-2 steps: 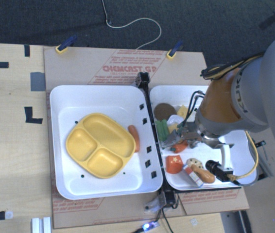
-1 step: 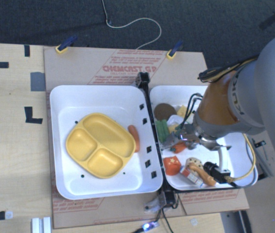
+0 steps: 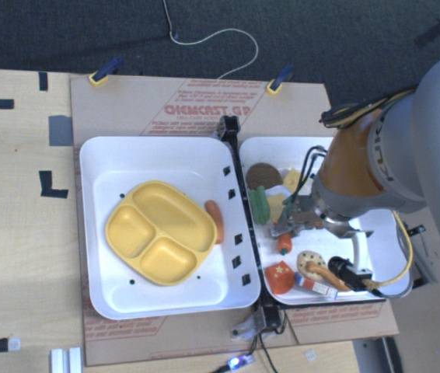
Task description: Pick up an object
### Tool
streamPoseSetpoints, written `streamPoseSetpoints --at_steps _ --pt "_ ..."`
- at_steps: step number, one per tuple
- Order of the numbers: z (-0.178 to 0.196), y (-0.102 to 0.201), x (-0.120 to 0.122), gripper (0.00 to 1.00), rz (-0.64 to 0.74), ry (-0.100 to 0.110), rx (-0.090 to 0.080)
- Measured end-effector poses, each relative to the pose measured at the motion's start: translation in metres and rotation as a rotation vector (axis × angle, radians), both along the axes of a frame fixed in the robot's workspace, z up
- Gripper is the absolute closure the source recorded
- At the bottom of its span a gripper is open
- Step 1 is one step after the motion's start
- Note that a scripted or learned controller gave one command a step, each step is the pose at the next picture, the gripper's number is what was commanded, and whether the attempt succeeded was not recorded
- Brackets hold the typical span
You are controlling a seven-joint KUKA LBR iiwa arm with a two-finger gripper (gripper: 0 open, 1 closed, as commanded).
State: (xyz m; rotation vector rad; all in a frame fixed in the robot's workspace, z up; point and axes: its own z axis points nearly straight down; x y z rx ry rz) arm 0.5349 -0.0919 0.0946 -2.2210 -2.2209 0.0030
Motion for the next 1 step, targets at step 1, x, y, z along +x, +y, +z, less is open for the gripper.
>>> streamPoseSetpoints --at_steps 1 --pt "0.0415 -0.0013 0.0005 1.0 0.001 -0.002 0.001"
